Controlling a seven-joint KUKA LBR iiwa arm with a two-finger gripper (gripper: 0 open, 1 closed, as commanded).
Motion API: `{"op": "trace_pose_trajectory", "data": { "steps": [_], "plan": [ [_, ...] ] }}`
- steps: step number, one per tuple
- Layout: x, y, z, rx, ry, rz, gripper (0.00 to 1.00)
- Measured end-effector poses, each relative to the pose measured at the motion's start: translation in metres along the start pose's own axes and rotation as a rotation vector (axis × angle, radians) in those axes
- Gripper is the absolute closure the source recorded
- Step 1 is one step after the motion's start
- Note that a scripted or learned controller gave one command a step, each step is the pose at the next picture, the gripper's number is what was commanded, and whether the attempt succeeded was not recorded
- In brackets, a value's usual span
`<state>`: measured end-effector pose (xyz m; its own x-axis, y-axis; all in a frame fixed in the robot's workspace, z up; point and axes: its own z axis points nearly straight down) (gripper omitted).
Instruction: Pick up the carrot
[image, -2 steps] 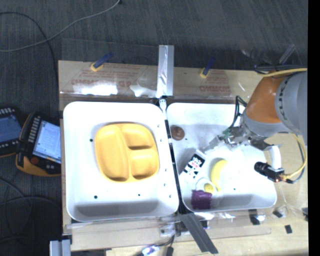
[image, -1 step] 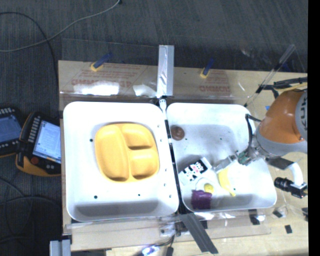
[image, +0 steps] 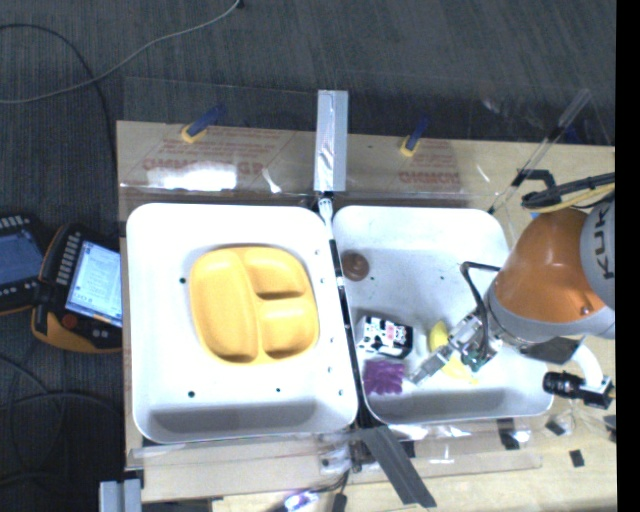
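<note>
My gripper (image: 432, 364) is low in the right bin (image: 430, 255), near its front wall, and points down and to the left. Its tip sits among small items: a yellow piece (image: 438, 335) just above it, a second yellow piece (image: 458, 368) partly under the gripper body, and a purple item (image: 383, 377) to its left. The arm's orange band (image: 540, 270) hangs over the bin's right side and hides what lies beneath it.
A black-and-white item (image: 385, 336) lies left of the gripper, and a brown round item (image: 353, 265) sits near the right bin's back left corner. The left bin (image: 160, 400) holds a yellow divided tray (image: 255, 302). A handheld controller (image: 75, 290) rests off the bench at left.
</note>
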<state>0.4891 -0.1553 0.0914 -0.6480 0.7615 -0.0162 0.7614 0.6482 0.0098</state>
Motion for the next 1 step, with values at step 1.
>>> {"op": "trace_pose_trajectory", "data": {
  "steps": [1],
  "plan": [
    [0.0188,0.0179,-0.0006,-0.001,-0.005,-0.396,0.0]
  ]
}}
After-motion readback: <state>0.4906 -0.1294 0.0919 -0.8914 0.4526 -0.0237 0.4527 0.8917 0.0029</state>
